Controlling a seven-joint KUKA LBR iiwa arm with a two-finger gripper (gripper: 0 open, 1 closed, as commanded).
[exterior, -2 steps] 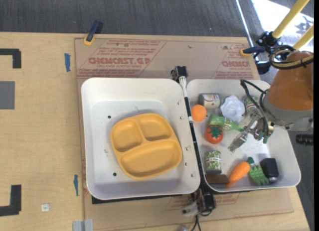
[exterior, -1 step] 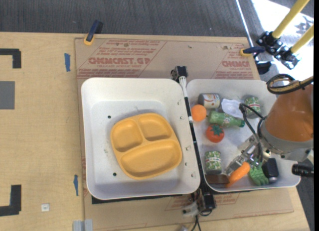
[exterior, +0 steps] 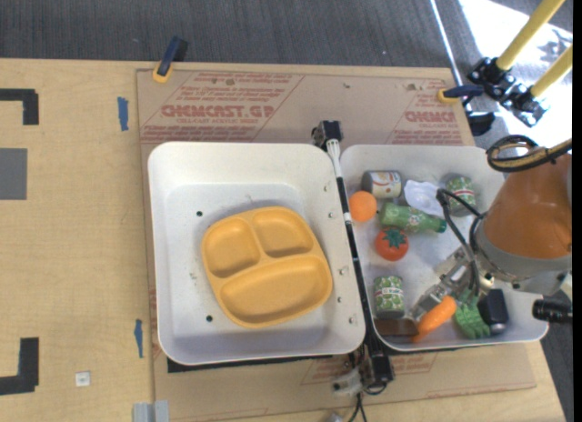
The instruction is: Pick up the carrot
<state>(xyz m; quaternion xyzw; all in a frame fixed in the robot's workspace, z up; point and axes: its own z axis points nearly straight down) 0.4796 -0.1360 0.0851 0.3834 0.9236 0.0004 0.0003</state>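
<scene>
The carrot (exterior: 436, 317) is a small orange toy lying at a slant near the front edge of the right bin (exterior: 406, 162). My gripper (exterior: 443, 290) hangs right over the carrot's upper end, at the end of the grey arm with the orange band (exterior: 532, 216). From this angle the gripper's metal tip seems to touch or nearly touch the carrot, and I cannot tell whether the carrot is gripped. The carrot still looks to be resting on the bin floor.
Around the carrot lie a green leafy toy (exterior: 471, 319), a black block (exterior: 494, 309), a brown piece (exterior: 391, 325) and a green can (exterior: 388, 293). Further back are a tomato (exterior: 392, 243), an orange ball (exterior: 363, 205) and a green bottle (exterior: 411, 219). The left bin (exterior: 173, 184) holds a yellow divided plate (exterior: 266, 266).
</scene>
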